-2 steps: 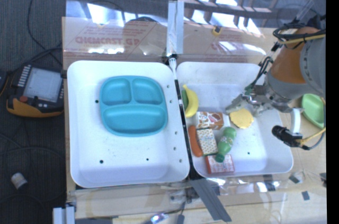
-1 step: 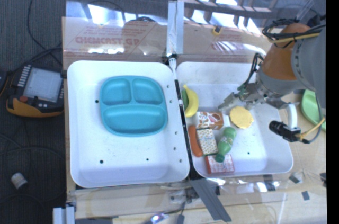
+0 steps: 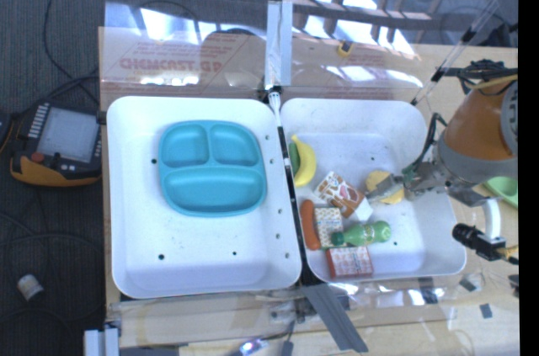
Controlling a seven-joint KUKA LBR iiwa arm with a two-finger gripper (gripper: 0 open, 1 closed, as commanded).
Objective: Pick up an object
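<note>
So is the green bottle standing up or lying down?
Lying down. The green bottle rests on its side on the right bin's floor, stretched left to right, beside the other toys.

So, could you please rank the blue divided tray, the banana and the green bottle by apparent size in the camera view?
1. blue divided tray, by far the largest.
2. banana and green bottle: they look about alike, so I would not rank them.

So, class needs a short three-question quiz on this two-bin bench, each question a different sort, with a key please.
1. True or false: the blue divided tray lies in the left bin.
2. Which item lies against the right bin's left wall? A) banana B) green bottle C) red box
3. Fill in: the gripper sits beside a ____ object.

Key: 1 true; 2 A; 3 yellow.
</note>
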